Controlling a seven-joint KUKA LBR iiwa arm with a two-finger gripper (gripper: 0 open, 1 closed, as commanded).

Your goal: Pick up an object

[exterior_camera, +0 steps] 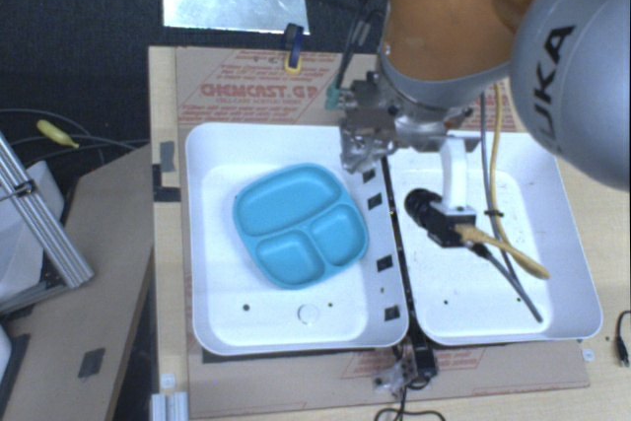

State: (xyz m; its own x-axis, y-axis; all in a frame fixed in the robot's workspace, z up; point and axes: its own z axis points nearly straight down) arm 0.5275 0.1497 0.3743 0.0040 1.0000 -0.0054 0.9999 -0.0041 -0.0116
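I read red print on the brown sheet (258,84) under the bins: "CHEMCAST GP", in capitals, on the strip just beyond the far rim of the left bin (197,212). Fainter red print of the same kind shows farther up the sheet and along its near edge, but I can't make those lines out. On the grey arm (577,44), at the right, I see dark letters "UKA" running along the casing; I can't see the word's start.

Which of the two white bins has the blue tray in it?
The bin on the view's left; the blue divided tray lies flat inside it.
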